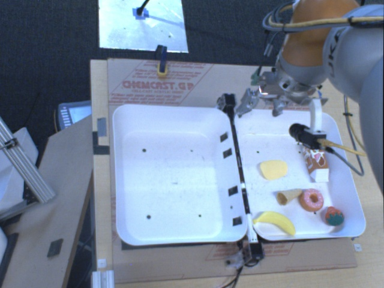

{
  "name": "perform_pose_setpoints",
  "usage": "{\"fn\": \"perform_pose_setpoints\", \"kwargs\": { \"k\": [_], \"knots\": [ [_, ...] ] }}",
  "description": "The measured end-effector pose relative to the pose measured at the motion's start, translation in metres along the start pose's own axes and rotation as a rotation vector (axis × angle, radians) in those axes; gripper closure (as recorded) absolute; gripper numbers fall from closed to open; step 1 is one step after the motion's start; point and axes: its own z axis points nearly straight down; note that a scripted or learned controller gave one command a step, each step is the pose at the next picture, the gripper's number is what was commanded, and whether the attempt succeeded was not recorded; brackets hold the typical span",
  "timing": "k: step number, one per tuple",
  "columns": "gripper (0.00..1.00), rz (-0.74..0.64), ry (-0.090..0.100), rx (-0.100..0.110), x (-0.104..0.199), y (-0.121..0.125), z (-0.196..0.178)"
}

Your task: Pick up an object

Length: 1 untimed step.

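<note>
Red letters on the board [159,84] say CHEMCAST. The gripper [264,104] hangs open over the right bin [354,218], above a banana [276,222].

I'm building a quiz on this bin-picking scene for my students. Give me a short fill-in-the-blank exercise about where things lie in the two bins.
1. The banana, pink donut and yellow slice all lie in the ____ bin of the camera view.
2. The banana lies in that bin's ____ corner, beside the divider.
3. The gripper hangs over the right bin's ____ edge.

Missing words: right; near left; far
</note>
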Motion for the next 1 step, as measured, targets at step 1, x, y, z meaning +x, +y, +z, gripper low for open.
{"fn": "perform_pose_setpoints", "kwargs": {
  "k": [1],
  "knots": [
    [0.0, -0.002, 0.0, 0.007, 0.0191, 0.0242, 0.0652]
  ]
}}
